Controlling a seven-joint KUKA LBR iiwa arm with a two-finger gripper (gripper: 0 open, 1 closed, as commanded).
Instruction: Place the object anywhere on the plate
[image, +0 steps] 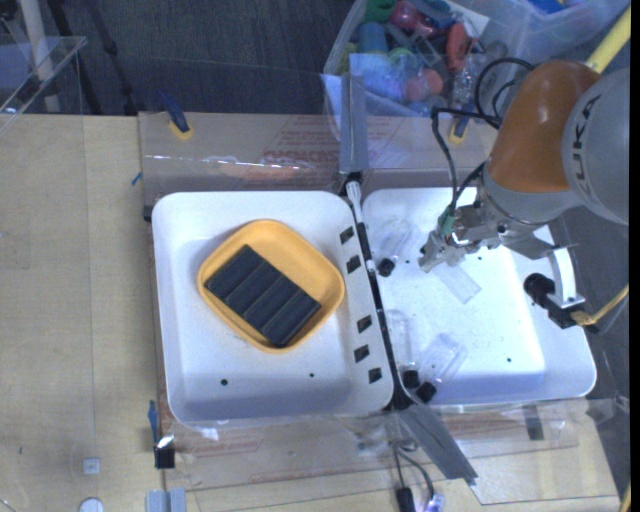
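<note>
1 arm (590, 130) enters from right, upper part of view. Grey links, orange band (535, 125) above wrist, black cables looping beside it. Wrist angled down and toward left. Gripper (440, 252) low, pointing down-left. Gripper small and partly blurred against white background; finger spacing unclear.

Behind the two white bins (200, 395), a clear tub of colourful toys (420, 45) stands, with a blue clamp (178, 122) at the left bin's far edge.
</note>
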